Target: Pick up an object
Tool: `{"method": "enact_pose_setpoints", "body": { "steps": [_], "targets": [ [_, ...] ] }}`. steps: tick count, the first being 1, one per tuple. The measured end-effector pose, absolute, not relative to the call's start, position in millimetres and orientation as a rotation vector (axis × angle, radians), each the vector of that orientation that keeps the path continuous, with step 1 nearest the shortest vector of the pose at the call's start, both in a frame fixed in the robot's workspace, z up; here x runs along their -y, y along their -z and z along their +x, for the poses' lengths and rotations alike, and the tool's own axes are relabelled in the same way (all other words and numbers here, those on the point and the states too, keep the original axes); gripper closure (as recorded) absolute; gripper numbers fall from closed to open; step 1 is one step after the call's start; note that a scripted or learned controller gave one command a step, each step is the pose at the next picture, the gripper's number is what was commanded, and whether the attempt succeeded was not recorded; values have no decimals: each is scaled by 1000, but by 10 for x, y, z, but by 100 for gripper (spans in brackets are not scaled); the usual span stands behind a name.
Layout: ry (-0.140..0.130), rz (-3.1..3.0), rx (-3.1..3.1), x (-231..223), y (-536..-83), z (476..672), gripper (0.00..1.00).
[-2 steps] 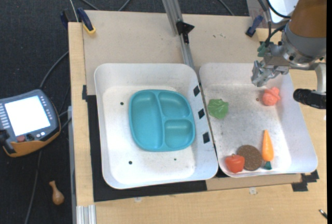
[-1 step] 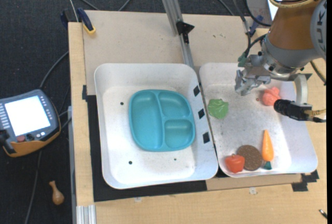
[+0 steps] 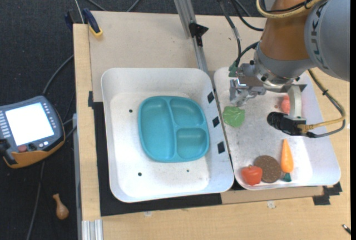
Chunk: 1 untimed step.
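Hovering my gripper (image 3: 240, 95) just above the green leafy thing (image 3: 234, 116), center-right — can't tell if I'm clenched or released, my wrist hides the pinkish item (image 3: 285, 104).

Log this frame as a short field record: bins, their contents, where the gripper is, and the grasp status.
left bin: holds a teal divided plate
right bin: holds a green leafy piece, a carrot, a brown round piece, a red piece
gripper: over the right bin, just above the green leafy piece
grasp status: nothing seen between the fingers; finger state cannot be told
arm: reaches in from the right
off the bench: handheld pendant at left
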<state>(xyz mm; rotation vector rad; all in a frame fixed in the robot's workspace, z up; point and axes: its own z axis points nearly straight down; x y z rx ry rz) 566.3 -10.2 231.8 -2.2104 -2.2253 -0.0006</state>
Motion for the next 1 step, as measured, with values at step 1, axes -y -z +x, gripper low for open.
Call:
{"method": "enact_pose_setpoints", "body": {
  "steps": [1],
  "targets": [
    [2,-2210,2226,-435,-2406,5509,100]
  ]
}}
